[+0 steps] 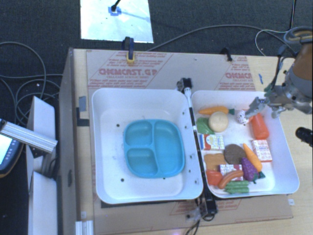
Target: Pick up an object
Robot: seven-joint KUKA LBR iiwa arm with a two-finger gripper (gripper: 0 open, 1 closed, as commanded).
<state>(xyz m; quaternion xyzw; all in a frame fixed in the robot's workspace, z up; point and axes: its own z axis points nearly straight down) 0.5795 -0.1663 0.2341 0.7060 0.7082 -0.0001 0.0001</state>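
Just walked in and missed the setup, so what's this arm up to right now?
A robot arm reaches in from the right, with its gripper poised over the back of the right bin. That bin holds a heap of toy food, including an orange cylinder just below the gripper. Nothing appears lifted yet. The left bin holds a blue divided tray.

Grey arm entering from the right, wrist angled down-left, pincer (264,107) fingers spread apart
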